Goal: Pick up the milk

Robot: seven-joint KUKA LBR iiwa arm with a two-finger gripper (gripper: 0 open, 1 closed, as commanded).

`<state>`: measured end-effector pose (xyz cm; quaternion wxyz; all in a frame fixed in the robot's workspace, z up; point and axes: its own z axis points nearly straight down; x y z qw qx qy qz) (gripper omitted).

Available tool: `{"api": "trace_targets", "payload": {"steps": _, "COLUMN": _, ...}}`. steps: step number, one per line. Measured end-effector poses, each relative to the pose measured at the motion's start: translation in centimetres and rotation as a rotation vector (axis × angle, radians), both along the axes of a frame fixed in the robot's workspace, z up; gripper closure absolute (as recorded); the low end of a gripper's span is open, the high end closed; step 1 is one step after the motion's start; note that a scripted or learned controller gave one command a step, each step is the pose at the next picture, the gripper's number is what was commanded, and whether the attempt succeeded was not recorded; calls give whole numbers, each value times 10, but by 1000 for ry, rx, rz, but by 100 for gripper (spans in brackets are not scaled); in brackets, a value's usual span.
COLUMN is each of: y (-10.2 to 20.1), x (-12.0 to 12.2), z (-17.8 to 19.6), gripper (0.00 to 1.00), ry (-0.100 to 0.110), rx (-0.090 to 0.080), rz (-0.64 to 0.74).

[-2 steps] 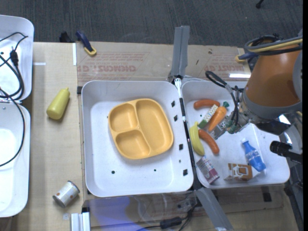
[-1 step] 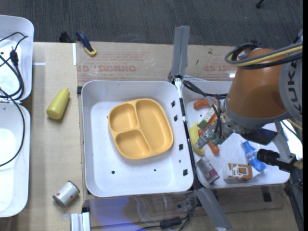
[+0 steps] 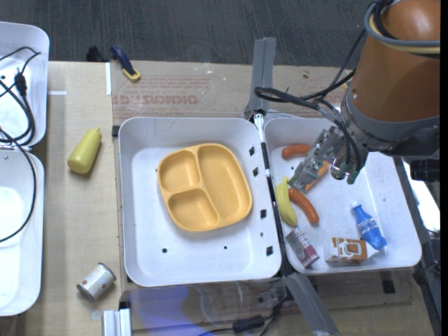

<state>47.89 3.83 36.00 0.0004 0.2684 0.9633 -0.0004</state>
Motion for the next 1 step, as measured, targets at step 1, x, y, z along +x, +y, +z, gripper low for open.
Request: {"api": "trace_targets", "payload": {"steps": 1, "y": -19, "x": -1, "z": -121, "gripper": 100, "ry": 1, "rx": 1, "rz": 118}}
